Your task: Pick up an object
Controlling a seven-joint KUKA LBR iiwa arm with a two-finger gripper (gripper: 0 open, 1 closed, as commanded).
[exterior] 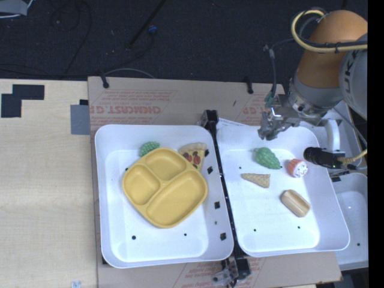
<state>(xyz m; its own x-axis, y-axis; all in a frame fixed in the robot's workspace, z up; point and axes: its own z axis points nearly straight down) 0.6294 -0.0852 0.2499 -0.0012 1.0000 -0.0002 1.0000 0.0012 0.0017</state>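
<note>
In the right bin (324, 236) lie a green leafy toy (266, 158), a tan wedge like a cone (256, 179), a small red and white piece (296, 168) and a brown bread roll (295, 203). My gripper (268, 131) hangs over the bin's back edge, just above and slightly behind the green toy. Nothing shows between its fingers.
The left bin (120, 245) holds a yellow divided tray (165, 186), a green toy (149, 147) at the tray's back left and a pizza slice (194, 154) at its back right. A black divider (219, 179) runs between the bins. Cardboard lies beneath.
</note>
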